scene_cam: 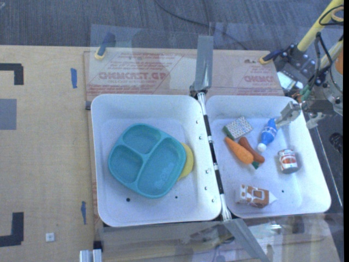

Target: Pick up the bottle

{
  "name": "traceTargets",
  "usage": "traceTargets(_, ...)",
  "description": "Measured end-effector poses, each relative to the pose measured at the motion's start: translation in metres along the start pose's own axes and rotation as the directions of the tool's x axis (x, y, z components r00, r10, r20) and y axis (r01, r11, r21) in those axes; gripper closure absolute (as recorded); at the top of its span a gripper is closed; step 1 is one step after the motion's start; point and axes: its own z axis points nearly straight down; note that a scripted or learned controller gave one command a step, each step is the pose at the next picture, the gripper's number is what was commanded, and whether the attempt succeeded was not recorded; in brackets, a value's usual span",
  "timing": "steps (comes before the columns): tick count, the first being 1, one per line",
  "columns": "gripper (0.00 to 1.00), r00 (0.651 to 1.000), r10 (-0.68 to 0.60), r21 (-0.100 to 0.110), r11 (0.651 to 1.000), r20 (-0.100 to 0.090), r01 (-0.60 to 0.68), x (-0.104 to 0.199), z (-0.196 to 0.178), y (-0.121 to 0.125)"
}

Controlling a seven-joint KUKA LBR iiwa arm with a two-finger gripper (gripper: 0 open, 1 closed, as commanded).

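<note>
a: which step?
b: approach. gripper (290,113) hovers just beside the bottle (268,134) in the right bin (322,192); opening, i cannot tell.
a: next?
b: probably descend, straddle it.

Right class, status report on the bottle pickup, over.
Gripper at right bin's upper edge, holding nothing seen. Small blue-and-white plastic bottle lying just below-left of it. Orange carrot and tin can close by.

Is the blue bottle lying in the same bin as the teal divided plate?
No, the bottle lies in the right bin beside the carrot, while the teal plate sits in the left bin.
</note>
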Motion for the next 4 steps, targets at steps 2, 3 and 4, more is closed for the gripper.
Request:
traceTargets(2,0.00,0.993,-0.122,-0.003,0.993,0.001,0.122,-0.001,0.180,0.064)
traceTargets(3,0.00,0.972,-0.235,-0.005,0.972,-0.004,0.235,-0.062,0.193,0.023)
traceTargets(4,1.00,0.973,-0.229,-0.012,0.973,-0.001,0.229,-0.065,0.181,0.024)
